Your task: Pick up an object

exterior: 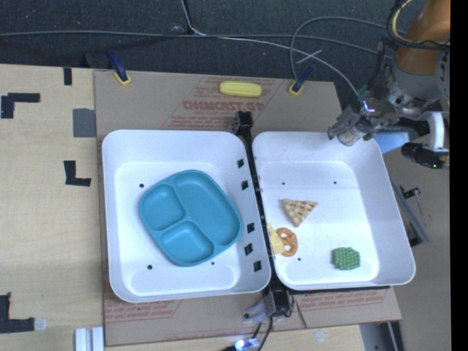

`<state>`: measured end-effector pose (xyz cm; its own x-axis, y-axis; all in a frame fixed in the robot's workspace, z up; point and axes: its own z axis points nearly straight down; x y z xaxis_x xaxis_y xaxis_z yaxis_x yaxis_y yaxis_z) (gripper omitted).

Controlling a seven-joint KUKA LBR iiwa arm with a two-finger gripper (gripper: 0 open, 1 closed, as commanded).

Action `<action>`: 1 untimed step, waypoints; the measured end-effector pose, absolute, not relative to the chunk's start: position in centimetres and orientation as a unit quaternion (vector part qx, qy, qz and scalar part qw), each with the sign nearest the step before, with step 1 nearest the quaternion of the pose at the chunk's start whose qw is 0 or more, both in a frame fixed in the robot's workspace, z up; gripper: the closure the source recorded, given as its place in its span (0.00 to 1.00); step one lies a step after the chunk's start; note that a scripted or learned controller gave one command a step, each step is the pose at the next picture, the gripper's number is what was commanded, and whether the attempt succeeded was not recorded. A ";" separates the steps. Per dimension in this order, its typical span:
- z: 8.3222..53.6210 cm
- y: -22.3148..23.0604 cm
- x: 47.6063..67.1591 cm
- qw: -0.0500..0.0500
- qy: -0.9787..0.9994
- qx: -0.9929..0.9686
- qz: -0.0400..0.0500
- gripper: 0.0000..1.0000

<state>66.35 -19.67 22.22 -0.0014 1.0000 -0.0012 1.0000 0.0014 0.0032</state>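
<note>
The green knobbly toy (346, 258) lies nearest, well below the jaws (349, 131). The pretzel (286, 241) and waffle wedge (299, 210) lie loose for picking, down-left of them. The jaws hang over the right bin's (395, 218) far rim; their opening I cannot tell.

bench (44, 218) | cardboard sheet (183, 108) w/ 2 white bins (117, 196) (387, 196), yellow obj (240, 88)

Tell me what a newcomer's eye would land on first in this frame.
The blue divided plate in the left bin stands out most. In the right bin lie a waffle wedge, a pretzel and a green lump, with the gripper over its far right corner.
</note>
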 end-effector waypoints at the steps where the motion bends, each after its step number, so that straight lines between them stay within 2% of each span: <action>1: 22.1 -19.7 66.4 0.000 0.707 0.707 -0.001 1.00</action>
<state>66.36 -19.66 22.09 -0.0010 1.0000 -0.0011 1.0000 0.0010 -0.0005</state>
